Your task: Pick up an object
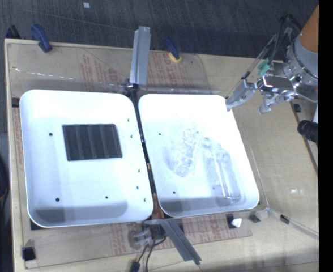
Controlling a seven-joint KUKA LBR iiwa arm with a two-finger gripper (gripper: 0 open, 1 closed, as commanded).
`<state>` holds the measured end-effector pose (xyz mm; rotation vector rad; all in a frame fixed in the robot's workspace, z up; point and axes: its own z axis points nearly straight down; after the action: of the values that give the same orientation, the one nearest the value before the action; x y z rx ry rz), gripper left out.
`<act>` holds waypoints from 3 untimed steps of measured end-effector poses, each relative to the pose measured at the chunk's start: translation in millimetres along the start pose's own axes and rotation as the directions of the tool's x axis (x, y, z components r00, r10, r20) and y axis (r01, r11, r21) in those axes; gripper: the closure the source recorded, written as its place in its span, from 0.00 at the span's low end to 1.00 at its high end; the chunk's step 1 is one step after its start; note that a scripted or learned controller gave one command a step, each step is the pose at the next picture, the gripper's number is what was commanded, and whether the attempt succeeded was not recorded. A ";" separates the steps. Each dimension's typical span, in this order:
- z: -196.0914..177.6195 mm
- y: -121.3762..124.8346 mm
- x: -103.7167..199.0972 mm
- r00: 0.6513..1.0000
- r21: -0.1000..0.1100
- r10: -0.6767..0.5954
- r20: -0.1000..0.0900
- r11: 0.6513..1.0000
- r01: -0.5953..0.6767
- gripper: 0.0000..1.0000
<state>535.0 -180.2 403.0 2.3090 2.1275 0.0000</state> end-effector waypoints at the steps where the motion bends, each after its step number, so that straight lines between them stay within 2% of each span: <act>1: 78.9 -5.4 -25.3 0.973 0.006 0.229 0.000 0.973 -0.229 0.00; 2: 54.1 -17.8 -18.5 1.000 -0.001 -0.006 0.001 1.000 0.006 0.00; 3: 65.4 -52.3 -30.7 0.998 0.004 0.056 -0.001 0.998 -0.056 0.00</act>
<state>480.4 -206.6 337.6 2.3702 2.0644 -0.0028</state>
